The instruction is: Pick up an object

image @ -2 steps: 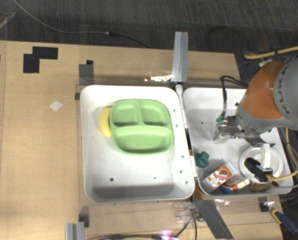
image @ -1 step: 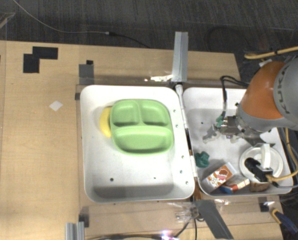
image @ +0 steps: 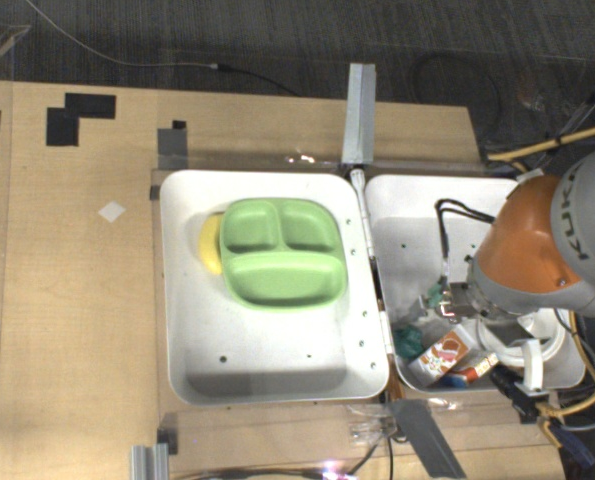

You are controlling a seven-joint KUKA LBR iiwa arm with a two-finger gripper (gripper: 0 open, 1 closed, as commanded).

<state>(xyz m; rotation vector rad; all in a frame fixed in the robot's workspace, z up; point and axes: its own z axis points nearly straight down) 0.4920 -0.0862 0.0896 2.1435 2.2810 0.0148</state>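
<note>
Two white bins: the left (image: 177,298) holds a green tray (image: 280,251); the arm (image: 537,243) hangs over right-bin (image: 407,203) clutter (image: 445,356). The gripper's state I cannot tell. Crowded items could cause a missed grasp.

Partial "KU" lettering on the grey arm (image: 589,218).

Camera position: fixed above the light wooden bench (image: 67,298), looking down at a slant.
Facing: the far edge of the bench and dark carpet lie at the top.
Nearness: moderate; both shallow white plastic bins (image: 267,368) fit in frame.
Arm entry: grey-and-orange arm (image: 537,248) from the right of the bins.
</note>
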